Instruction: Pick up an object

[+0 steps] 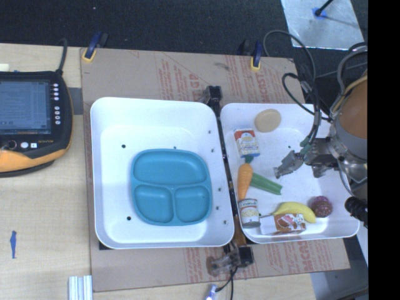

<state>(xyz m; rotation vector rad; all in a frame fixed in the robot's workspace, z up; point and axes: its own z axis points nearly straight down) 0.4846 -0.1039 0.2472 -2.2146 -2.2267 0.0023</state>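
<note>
Approach step: end effector (289, 165) over the right bin (325, 231), nothing grasped.
Left bin (106, 167) carries a blue divided plate (170, 186); right bin carries banana (295, 211), carrot (244, 179), can (249, 212) (candidates). End effector reads as spread and hangs beside the carrot's green top; the next move calls for descent and closure.

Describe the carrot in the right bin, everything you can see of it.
The carrot is a toy-looking one, smooth and plastic in appearance, with an orange tapered body and a green stalk piece angling off toward the right. It lies flat on the floor of the right bin, near the left wall, its body running roughly up and down the view. A small carton sits just above it and a can just below; whether either touches it is unclear. The claw is off to its right, apart from it.
</note>
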